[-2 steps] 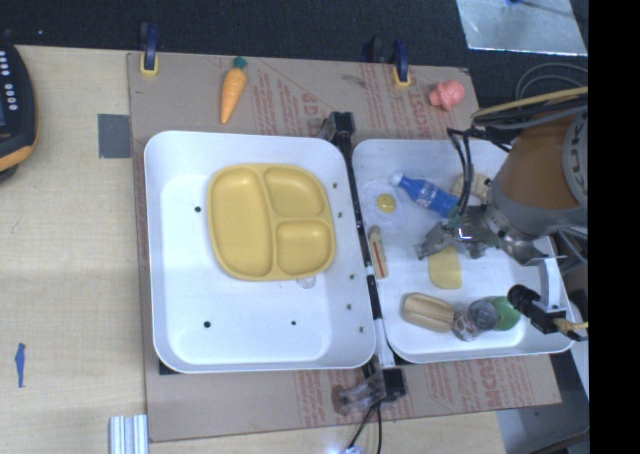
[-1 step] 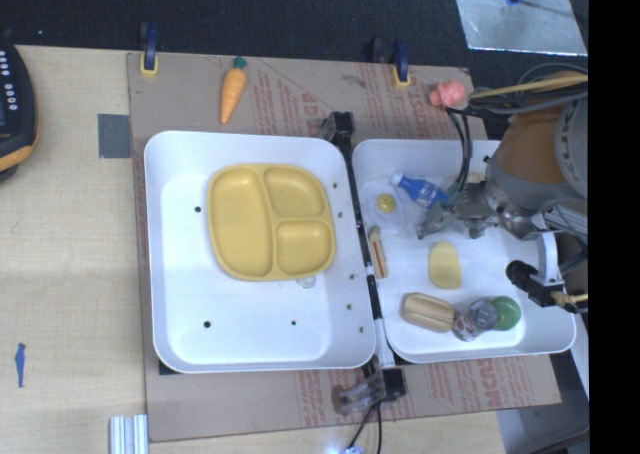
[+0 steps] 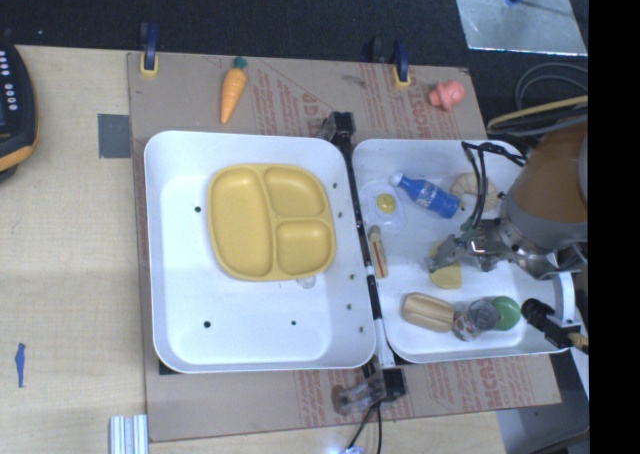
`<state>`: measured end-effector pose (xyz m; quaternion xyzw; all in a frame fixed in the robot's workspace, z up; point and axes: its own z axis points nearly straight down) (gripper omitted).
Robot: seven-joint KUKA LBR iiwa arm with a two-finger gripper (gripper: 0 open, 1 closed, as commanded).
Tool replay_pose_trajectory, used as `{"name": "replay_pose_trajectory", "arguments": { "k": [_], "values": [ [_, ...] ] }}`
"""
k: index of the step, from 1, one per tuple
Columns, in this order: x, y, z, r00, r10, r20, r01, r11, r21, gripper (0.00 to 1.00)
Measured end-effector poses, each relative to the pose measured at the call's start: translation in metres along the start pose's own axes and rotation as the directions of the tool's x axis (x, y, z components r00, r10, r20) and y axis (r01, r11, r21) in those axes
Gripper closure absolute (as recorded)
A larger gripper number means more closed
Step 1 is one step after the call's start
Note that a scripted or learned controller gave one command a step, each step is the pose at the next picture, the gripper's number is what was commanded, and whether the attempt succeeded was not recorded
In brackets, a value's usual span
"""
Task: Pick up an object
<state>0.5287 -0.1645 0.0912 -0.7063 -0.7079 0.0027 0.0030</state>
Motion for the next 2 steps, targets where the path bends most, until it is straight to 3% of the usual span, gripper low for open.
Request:
{"name": "replay_pose_trajectory", "arguments": {
  "k": [1, 2],
  "values": [
    [-0.0005, 0.0024, -0.0113, 1.000, -0.002, 0.001, 0.002, 1.000, -0.004, 1.00],
    [-0.0004, 0.0023, -0.0109, 1.000, -0.003, 0.001, 0.003, 1.000, -0.004, 0.00]
  ]
}}
